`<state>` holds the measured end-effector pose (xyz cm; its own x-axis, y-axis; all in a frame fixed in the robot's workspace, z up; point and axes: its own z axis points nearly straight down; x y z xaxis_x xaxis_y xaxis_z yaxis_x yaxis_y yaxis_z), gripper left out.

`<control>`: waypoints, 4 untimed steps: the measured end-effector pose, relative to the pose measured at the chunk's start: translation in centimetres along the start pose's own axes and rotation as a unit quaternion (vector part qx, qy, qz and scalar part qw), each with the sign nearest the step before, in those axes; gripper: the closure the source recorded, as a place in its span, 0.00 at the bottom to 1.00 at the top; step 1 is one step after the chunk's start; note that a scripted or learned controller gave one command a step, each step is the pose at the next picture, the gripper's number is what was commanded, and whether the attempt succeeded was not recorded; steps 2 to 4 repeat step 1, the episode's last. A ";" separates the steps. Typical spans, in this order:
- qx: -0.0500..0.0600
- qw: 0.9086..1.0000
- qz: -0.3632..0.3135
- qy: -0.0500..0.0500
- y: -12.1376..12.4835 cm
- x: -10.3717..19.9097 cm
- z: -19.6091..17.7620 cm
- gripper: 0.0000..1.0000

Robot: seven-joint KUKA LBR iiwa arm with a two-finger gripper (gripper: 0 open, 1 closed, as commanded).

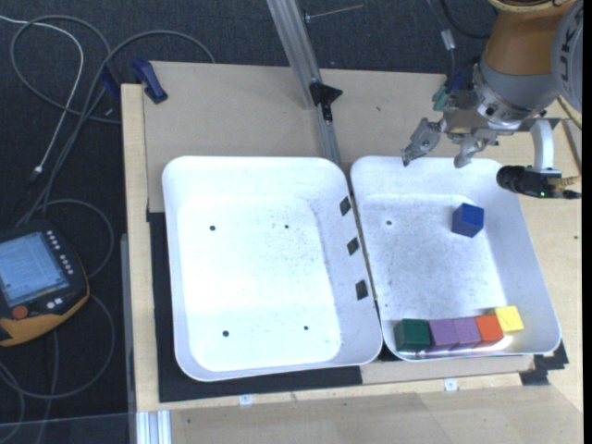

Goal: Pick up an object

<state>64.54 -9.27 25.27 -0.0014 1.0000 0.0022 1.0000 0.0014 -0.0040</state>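
Note:
A blue cube (468, 219) lies alone in the upper right part of the right bin (444, 276). Along that bin's near wall runs a row of cubes: green (413, 333), purple (450, 331), orange (488, 326) and yellow (510, 319). My gripper (433, 157) hangs above the right bin's far rim, up and to the left of the blue cube. Its two fingers are spread open with nothing between them.
The left bin (254, 266) adjoins the right one. A slanted metal post (296, 35) rises behind the bins. A black fitting with a green light (527, 181) sticks out by the right bin's right rim. A teach pendant (32, 276) and cables lie off the bench at left.

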 end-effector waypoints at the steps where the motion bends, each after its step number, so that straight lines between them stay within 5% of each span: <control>1: 0.000 1.000 0.004 -0.002 -6.9 -5.2 -0.4 0.00; 4: 0.000 1.000 0.004 -0.002 -6.9 -5.2 -0.4 0.00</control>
